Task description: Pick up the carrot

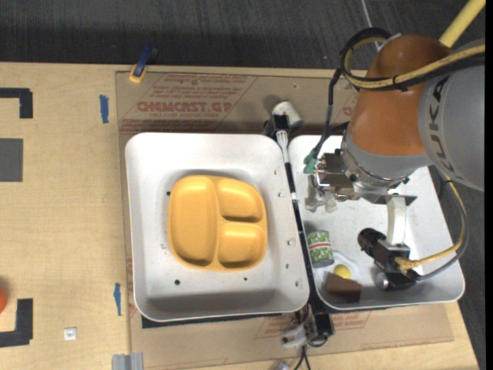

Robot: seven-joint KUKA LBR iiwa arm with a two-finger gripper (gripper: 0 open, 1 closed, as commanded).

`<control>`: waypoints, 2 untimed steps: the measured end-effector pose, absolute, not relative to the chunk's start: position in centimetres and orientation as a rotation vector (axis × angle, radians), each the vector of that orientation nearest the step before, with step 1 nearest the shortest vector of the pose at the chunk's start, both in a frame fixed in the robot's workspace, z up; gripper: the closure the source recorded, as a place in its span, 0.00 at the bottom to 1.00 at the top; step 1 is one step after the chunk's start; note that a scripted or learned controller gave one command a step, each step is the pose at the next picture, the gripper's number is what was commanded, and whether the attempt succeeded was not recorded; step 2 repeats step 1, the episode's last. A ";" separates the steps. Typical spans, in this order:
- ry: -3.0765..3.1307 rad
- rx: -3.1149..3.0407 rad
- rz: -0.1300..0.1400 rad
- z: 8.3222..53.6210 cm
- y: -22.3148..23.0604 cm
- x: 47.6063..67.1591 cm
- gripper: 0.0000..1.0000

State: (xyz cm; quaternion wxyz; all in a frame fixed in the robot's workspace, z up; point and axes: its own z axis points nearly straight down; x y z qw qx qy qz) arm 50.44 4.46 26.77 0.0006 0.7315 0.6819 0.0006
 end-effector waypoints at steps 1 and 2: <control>1.471 2.780 -0.004 18.4 -3.1 47.9 1.00; 1.471 2.780 -0.004 18.4 -3.1 47.9 1.00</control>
